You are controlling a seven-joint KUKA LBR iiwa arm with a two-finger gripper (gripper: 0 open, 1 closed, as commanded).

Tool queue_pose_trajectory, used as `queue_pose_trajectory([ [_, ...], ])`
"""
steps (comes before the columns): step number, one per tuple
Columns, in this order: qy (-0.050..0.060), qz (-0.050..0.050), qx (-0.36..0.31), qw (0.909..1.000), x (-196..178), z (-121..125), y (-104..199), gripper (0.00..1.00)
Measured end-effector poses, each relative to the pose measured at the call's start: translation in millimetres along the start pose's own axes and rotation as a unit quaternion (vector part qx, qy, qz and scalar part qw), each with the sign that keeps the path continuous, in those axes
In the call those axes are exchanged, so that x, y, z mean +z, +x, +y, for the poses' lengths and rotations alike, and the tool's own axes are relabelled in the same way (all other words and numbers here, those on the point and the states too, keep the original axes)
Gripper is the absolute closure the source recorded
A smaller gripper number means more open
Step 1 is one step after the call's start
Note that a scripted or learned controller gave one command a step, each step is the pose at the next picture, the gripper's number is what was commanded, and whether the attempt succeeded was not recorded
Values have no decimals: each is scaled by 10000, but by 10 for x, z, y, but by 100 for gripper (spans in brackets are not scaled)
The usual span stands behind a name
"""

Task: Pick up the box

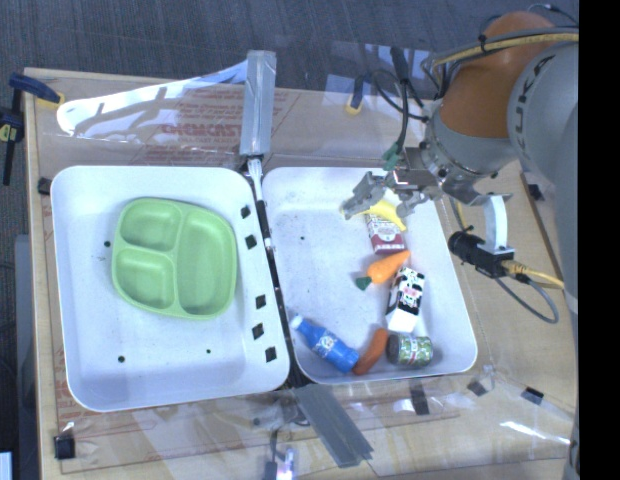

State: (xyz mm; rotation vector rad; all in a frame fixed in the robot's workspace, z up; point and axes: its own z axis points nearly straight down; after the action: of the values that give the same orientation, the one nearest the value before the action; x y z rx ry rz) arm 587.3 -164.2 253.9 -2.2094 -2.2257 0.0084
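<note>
Hovering with its fingers spread open, the gripper (387,194) is sitting just above the red-and-white box (385,234), whose long axis is running toward the right bin's (320,183) near rim.

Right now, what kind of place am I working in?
Probably a robot lab test bench: two white bins taped to a board, toy food such as a carrot, clamps and loose cables.

Fixed overhead camera, slanted down, both bins (65,268) visible.
</note>
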Motion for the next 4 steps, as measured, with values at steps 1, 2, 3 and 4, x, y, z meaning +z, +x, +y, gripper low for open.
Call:
queue_pose_trajectory([
  [1,10,1,119,9999,1416,333,88,0],
  [2,-12,4,757,9971,1629,695,-74,0],
  [3,9,11,726,9974,1540,699,-57,100],
  [4,-7,5,-81,10000,900,264,42,100],
])
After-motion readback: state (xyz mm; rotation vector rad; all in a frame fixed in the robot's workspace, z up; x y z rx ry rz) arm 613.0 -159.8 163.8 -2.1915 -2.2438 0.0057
